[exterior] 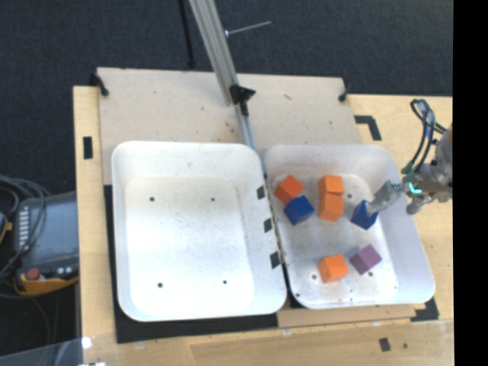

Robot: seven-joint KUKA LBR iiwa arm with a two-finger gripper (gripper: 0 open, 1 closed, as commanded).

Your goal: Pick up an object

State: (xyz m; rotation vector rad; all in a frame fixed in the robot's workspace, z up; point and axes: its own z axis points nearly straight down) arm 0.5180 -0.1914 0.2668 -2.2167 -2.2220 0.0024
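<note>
The gripper (381, 197) reaches into the right bin (404, 280), touching a blue block (364, 216); whether it grasps anything, I cannot tell.

Slanted aluminium rail (217, 44) above the bench (221, 113); grey pendant (42, 235) with cables at left.

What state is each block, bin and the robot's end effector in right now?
End effector: low over the right bin, touching a blue block.
Blue block: tilted, at the fingertip.
Second blue block: resting beside an orange block.
Tall orange block: upright.
Small orange block: resting.
Purple block: resting.
Right bin: holds all six blocks.
</note>
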